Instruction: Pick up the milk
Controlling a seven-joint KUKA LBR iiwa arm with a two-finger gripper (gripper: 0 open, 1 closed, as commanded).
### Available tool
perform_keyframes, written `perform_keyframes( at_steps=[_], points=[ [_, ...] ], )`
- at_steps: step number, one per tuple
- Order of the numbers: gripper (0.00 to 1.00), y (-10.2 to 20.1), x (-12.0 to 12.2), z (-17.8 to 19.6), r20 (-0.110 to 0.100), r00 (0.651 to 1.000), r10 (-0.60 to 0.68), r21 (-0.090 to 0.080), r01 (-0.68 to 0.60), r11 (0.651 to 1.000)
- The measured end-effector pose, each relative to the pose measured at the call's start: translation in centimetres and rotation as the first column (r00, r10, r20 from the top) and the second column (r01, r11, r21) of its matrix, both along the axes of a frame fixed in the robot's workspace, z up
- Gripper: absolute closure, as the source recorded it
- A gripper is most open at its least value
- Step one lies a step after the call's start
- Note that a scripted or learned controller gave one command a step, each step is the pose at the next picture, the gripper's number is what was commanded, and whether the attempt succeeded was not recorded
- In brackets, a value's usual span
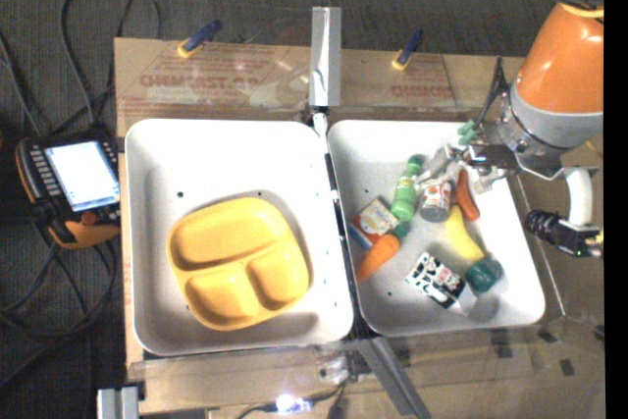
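The milk (436,279) is a small carton with black and white cow patches. It lies on its side near the front of the right bin (510,309). My gripper (459,159) hangs over the back right of that bin, above a small can (437,199) and a red pepper (468,198). It is well behind the milk and apart from it. The grey and orange arm (561,64) reaches in from the right.
Around the milk lie a yellow banana (459,235), a dark green cylinder (484,275), an orange carrot (378,256), a small printed box (374,217) and a green bottle (404,196). The left bin (147,172) holds a yellow divided plate (238,260).
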State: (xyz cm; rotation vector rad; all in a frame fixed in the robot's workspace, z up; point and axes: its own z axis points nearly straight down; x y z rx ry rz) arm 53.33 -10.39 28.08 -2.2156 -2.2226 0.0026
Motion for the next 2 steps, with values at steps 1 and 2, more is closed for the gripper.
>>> perform_keyframes(
  at_steps=[1, 2],
  points=[
    [0.00, -4.3, -4.5, -8.9, 0.000, 0.992, 0.124, 0.001, -0.124, 0.992],
    [0.00, -0.3, -4.9, -18.6, 0.003, 0.951, 0.311, 0.001, -0.311, 0.951]
  ],
)
